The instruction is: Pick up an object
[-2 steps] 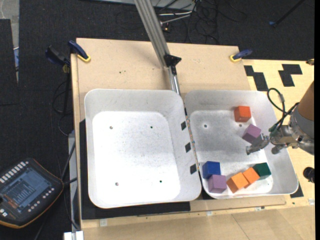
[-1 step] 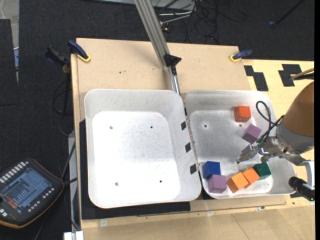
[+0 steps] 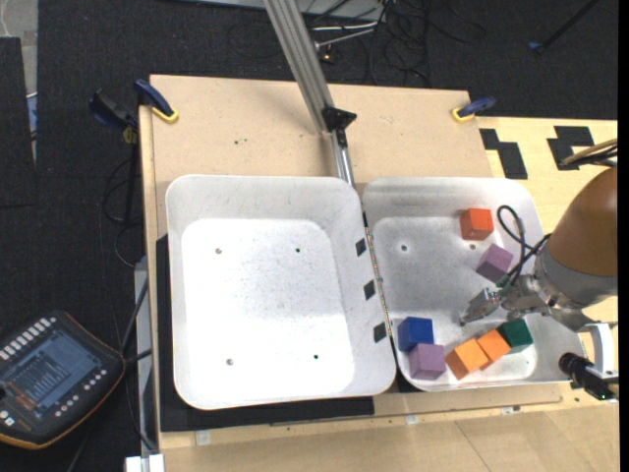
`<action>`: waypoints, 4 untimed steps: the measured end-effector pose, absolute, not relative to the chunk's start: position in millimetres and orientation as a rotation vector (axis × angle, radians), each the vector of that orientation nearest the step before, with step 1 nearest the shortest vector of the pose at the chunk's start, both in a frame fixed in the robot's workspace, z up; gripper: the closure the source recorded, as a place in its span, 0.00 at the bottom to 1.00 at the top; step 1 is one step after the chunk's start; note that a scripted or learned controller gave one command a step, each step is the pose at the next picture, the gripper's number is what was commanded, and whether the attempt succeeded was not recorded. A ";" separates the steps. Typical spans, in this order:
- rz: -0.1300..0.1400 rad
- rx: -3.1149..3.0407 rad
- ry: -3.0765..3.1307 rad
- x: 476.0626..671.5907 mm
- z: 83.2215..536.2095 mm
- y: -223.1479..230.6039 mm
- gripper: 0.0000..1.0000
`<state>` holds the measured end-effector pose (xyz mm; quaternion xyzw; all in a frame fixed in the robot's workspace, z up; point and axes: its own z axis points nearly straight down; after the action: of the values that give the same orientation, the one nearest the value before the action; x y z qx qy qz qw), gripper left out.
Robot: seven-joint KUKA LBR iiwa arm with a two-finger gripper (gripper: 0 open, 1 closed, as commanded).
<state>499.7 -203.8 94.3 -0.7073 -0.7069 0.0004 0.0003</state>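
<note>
camera view: right bin [image 3: 432,205] with six coloured blocks [image 3: 470,354]

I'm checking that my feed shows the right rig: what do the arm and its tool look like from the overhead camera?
The arm comes in from the right as a rounded orange band above a grey wrist section. A black cable loops beside it. The tool is small, grey and metallic, tapering to thin fingers. No markings are legible at this resolution.
</note>
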 end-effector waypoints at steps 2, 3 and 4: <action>-0.004 -2.222 -2.229 512.4 155.3 -204.7 1.00; -0.004 -2.224 -2.229 512.1 213.7 -214.3 1.00; -0.003 -2.222 -2.230 513.8 248.6 -214.6 1.00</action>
<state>513.8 -214.6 248.6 -0.7059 -0.7083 -0.0009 -0.0031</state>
